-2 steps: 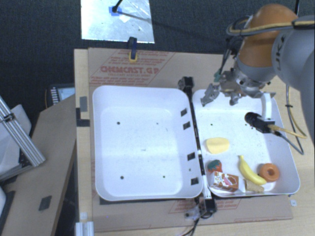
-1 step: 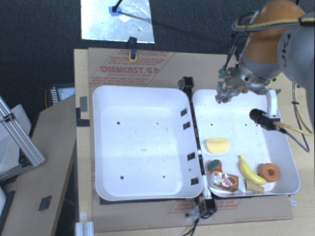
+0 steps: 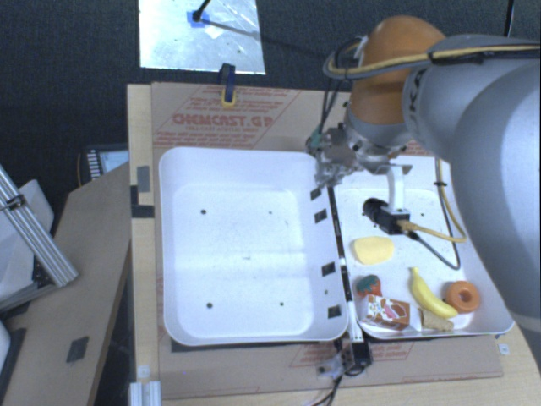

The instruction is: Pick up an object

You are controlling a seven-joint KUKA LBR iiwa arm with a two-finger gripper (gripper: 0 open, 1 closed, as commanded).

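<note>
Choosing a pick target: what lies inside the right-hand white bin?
In the white right bin: a pale yellow rounded lump, a yellow banana, an orange ring, a red and white packet, a small red piece. The grey arm covers its far side.

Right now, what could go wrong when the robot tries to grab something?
The gripper hangs above the rim where the two shallow white bins meet. Going straight down, it might bump that rim and grab nothing. The curved yellow banana, round orange ring and flat red-and-white packet lie crowded in the right bin's near corner, so reaching for one might shove another.
</note>
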